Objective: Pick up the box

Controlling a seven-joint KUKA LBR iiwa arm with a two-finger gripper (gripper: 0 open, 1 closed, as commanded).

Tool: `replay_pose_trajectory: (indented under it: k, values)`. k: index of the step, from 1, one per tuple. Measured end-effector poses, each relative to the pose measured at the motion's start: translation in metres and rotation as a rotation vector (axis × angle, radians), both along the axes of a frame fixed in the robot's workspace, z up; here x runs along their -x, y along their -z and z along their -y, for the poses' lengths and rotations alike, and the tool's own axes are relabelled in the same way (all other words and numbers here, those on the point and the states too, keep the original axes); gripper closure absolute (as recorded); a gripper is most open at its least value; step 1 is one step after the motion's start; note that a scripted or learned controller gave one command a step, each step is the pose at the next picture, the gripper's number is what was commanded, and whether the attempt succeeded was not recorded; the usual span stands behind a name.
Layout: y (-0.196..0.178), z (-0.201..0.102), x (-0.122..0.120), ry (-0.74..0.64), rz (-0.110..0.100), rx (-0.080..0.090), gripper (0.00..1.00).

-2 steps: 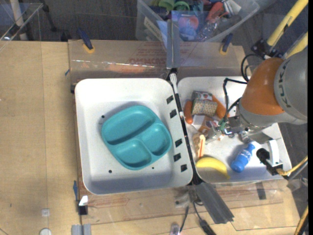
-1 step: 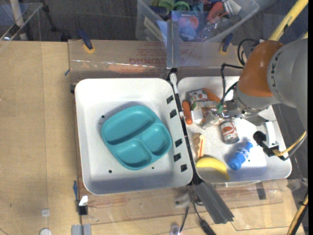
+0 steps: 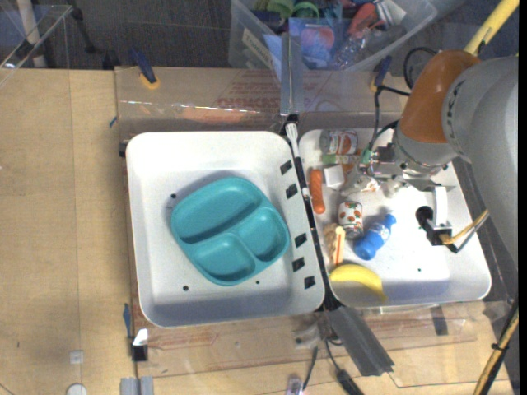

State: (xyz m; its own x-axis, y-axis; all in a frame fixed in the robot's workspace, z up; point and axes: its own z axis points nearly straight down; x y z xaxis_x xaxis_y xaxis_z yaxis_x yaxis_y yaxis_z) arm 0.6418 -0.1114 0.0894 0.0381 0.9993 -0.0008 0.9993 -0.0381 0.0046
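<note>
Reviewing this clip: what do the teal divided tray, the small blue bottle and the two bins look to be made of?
The teal divided tray looks like moulded plastic with a smooth, dull finish and rounded compartment edges. The small blue bottle also seems plastic, evenly coloured and faintly glossy, though it is too small to be sure. The left bin and right bin appear to be white plastic or coated sheet with soft rounded rims.

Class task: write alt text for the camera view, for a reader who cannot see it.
A grey arm reaches from the right over the right bin, which holds a blue bottle, a yellow item and other small things. The left bin holds a teal tray.
</note>
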Motion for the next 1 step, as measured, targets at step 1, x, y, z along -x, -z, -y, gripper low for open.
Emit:
replay_pose_trajectory:
  k: [1]
  values:
    - [-0.011,0.0006,-0.001,-0.004,0.003,0.006,1.0]
